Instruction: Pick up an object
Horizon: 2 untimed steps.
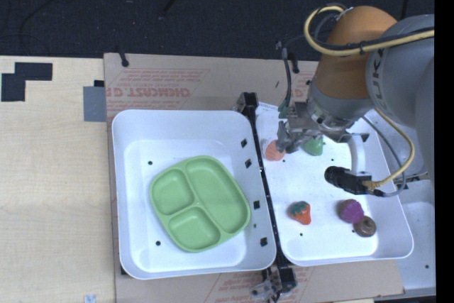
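Pale wood is showing across the bench (50, 174), and a brown cardboard sheet (177, 81) is lying under two shallow white bins set side by side. Beyond the bench's far edge, dark floor is filling the background.

The left bin (135, 131) is holding a green divided plate (199, 204), which is lying flat near the bin's middle, turned at an angle to the walls.

The grey arm (397, 74) is reaching in over the far edge of the right bin (319, 245), and its gripper (289, 138) is hanging above that bin's far left corner. I cannot tell whether the gripper is standing wide or narrow, nor whether it is gripping anything.

A salmon-pink piece (273, 150) is sitting just beside the gripper's tip, close to the bin's left wall; whether the two are touching is unclear. A small green piece (313, 147) is lying just to the other side of the gripper. Nearer the bin's near edge, an orange-red piece with a green top (301, 212) is resting alone, well apart from the gripper. Toward the near right corner, a purple piece (350, 210) and a brown ring (365, 226) are lying just beside each other.
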{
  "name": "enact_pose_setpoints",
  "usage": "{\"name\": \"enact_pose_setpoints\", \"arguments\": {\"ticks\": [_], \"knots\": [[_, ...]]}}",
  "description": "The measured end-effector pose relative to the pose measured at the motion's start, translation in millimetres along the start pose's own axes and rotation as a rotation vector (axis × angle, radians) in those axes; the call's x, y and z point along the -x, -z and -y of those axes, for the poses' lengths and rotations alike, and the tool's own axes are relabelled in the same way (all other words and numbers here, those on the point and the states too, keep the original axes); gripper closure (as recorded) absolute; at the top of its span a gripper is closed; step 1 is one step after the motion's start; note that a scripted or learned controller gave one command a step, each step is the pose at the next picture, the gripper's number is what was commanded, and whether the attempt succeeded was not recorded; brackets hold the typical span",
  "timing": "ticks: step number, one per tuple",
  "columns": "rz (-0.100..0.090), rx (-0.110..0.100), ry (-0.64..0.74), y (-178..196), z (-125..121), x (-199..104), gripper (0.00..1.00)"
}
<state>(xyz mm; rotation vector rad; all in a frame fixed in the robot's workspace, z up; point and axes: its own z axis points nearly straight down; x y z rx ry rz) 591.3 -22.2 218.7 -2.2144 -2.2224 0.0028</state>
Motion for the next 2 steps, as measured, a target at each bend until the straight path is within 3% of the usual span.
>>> {"name": "enact_pose_setpoints", "arguments": {"ticks": [1, 2], "knots": [[0.0, 0.001, 0.001, -6, -6, -58, 1.0], [0.001, 0.0, 0.0, -3, 2, -104, 1.0]]}}
